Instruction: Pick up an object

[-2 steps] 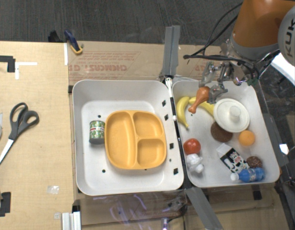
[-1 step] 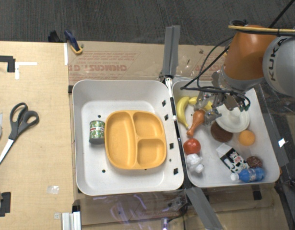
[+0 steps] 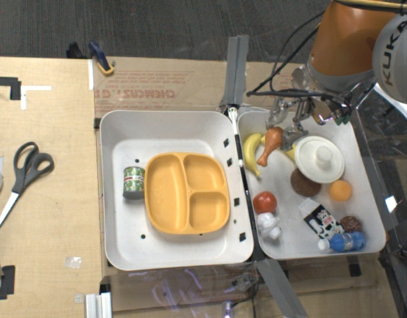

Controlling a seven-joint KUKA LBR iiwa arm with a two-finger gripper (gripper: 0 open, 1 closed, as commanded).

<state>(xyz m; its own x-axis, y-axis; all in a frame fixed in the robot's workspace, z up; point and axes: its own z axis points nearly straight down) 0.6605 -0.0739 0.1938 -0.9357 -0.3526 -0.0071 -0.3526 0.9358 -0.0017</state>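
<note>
End effector (image 3: 290, 120) (metal fingers) above drumstick (image 3: 270, 144), right bin (image 3: 368, 177)

The right bin (image 3: 362, 177) is crowded: a banana (image 3: 251, 152), drumstick (image 3: 270, 144), white lidded pot (image 3: 320, 158), tomato (image 3: 264, 201) and orange ball (image 3: 340, 190) sit close together, leaving narrow gaps. In the left bin (image 3: 117, 230), open floor surrounds the yellow divided plate (image 3: 187, 193) and the small can (image 3: 134, 181) touching its left edge.
</note>
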